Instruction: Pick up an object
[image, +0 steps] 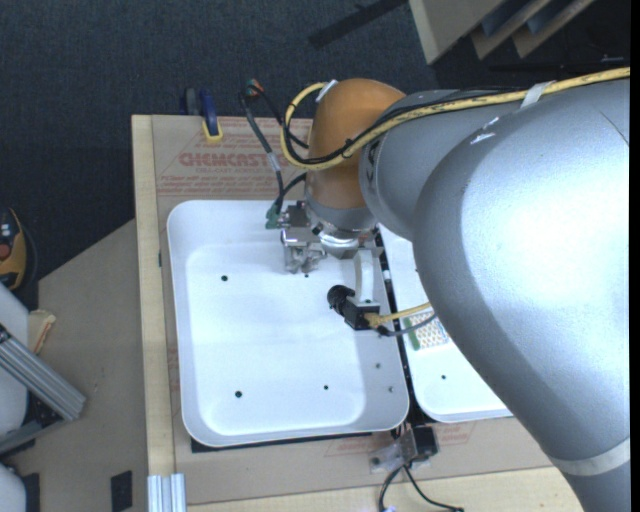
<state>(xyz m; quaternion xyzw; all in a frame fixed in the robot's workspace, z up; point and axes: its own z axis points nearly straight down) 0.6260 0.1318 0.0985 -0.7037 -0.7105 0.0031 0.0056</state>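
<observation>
Claw: the small metal claw is held low over the far part of the left shallow white plastic bin; whether it is open or closed cannot be told, and nothing is seen gripped.
Beneath the claw: bare white bin floor with a few small dark dots.
Object: a small pale speckled item lies in the right shallow white bin, partly hidden by the large grey arm.
Table: pale wooden table.
Progress: judged early; reaching, gripping and lifting are left.
</observation>
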